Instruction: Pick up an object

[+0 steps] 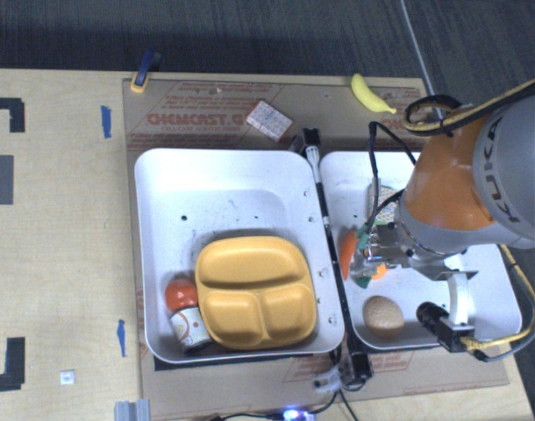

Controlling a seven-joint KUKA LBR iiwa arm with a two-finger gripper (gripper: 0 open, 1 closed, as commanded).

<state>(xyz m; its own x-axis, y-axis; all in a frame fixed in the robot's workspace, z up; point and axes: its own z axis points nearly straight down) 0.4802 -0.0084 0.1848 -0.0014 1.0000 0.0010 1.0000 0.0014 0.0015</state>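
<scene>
In the right bin (338,178), my gripper (370,260) hangs low over the left side, with the grey and orange arm (452,191) covering most of the bin behind it. An orange carrot-like piece (347,251) lies just left of the gripper, and a small green and orange bit shows right at it. A tan, potato-like lump (383,314) rests near the bin's front edge, below the gripper. The left bin (162,191) holds a yellow divided tray (253,289), a red ball-like object (180,295) and a small white and orange can (189,327).
A yellow banana (371,96) and a small patterned packet (267,119) lie on the cardboard behind the bins. A black strip (317,187) runs between the two bins. Cables loop off the arm at the right and front.
</scene>
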